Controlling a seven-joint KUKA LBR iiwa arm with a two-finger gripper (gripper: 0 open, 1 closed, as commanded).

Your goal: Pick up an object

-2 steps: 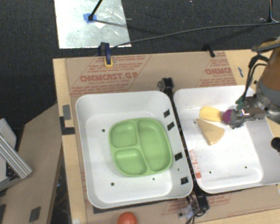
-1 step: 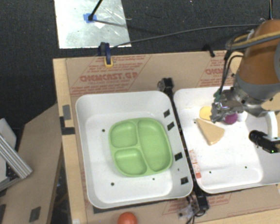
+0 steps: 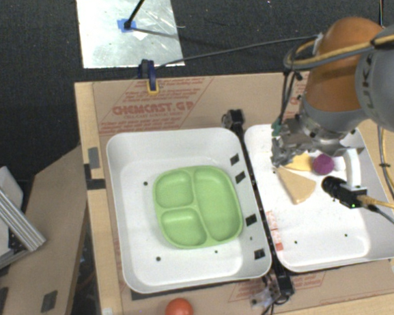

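Observation:
In the right bin [image 3: 328,245] lie a tan wedge-shaped piece [image 3: 298,185] and a small purple ball [image 3: 322,163], both near the bin's back half. My gripper [image 3: 282,154] hangs low over the back left part of this bin, right at the wedge's far corner and just left of the purple ball. Its fingertips are hard to make out against the wrist. Nothing visibly sits between them.
The left bin [image 3: 134,262] holds a green divided plate [image 3: 196,205]. An orange ball [image 3: 179,312] rests on the cardboard in front of the left bin. The arm [image 3: 353,57] covers the right bin's back right corner.

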